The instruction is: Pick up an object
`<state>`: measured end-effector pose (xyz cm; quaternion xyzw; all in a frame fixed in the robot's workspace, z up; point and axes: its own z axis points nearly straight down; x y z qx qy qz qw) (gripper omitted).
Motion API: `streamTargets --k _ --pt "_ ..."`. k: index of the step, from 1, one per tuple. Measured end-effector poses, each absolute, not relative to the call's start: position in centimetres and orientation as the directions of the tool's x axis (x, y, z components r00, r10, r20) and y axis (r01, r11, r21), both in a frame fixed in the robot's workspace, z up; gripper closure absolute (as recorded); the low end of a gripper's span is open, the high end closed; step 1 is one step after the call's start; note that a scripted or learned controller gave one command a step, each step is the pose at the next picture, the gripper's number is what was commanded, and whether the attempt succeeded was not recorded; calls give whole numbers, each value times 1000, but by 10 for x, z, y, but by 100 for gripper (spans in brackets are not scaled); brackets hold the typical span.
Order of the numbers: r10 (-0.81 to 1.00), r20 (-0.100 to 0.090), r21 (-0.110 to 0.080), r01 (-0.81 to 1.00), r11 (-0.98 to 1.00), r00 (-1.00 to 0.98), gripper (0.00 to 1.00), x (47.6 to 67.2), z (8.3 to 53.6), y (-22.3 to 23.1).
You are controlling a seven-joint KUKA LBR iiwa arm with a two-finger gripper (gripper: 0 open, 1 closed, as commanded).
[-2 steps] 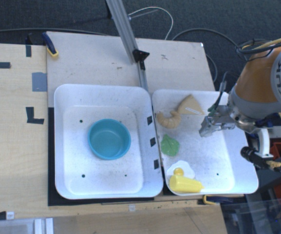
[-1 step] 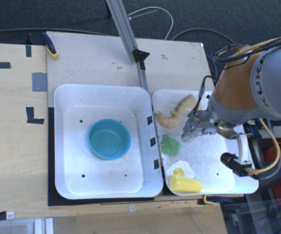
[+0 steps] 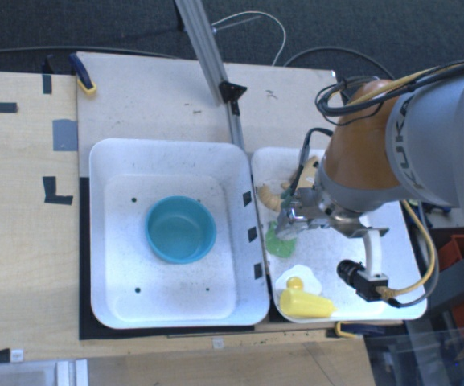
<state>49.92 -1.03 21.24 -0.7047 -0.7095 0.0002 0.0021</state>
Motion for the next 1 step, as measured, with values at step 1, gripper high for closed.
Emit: streamTargets --k 1 --pt "1000 2 -4 1000 7 -7 100 493 206 40"
